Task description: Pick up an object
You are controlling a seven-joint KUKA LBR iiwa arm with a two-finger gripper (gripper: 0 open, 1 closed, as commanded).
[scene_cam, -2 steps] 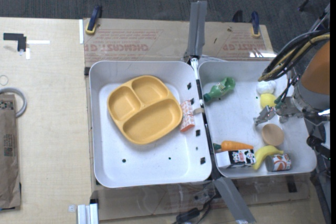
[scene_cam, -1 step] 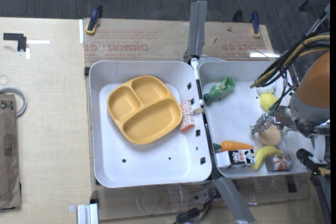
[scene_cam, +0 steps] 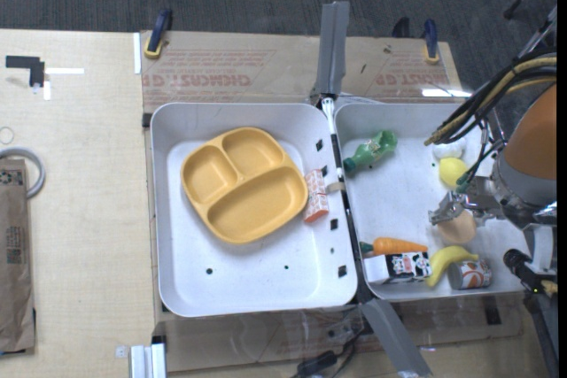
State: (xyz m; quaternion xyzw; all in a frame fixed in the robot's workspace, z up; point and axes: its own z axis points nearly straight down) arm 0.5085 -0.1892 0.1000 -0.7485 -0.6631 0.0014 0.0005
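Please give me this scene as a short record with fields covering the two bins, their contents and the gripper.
left bin: yellow divided plate; small orange packet beside the plate's right edge
right bin: green toy at upper left; lemon; tan object; carrot; milk carton; banana; can
arm: reaches in from the right, over the right bin
gripper: low, by the tan object; hold not discernible
bench, left side: brown paper bag
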